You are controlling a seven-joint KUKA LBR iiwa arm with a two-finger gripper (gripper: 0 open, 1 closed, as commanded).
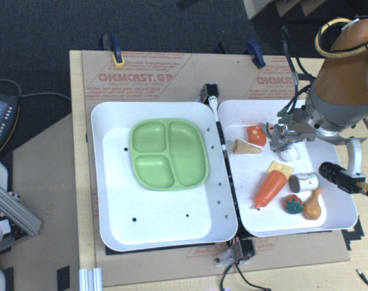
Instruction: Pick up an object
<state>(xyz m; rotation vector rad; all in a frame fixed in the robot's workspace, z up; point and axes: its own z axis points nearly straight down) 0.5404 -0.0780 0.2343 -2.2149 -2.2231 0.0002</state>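
Arm (341, 71) is reaching in from the right, orange band up top, grey wrist below, w/ the hand (285, 139) hanging low over the right bin (244, 220), near its upper middle. Can't tell from this angle how the hand is set, and nothing is showing up clearly in its grip.

Objects are sitting in the right bin. A small red-orange piece (256, 134) is lying just left of the hand, w/ a tan wedge (246, 147) just below-left of it, tip pointing toward the bin divider. A white item (291, 154) is lying right under the hand; too washed out against the bin to say what it is or whether it's touching. A yellow block (280, 168) is sitting below that, and the carrot (270, 189) is lying at a slant just beside it, narrow end pointing down-left. Right of the carrot, a small can-like cylinder (304, 182) is lying on its side. Near the bin's lower right, a red-and-green round piece (293, 205) is sitting just beside a tan pear-shaped piece (313, 206).

Left bin (111, 211) is carrying a green divided plate (170, 154), 3 compartments, sitting toward the bin's upper middle.

Both bins are resting on a cardboard sheet (80, 102) on the tabletop, w/ clamps along the far edge: a yellow-tipped clamp (117, 52) and a blue clamp (254, 53).
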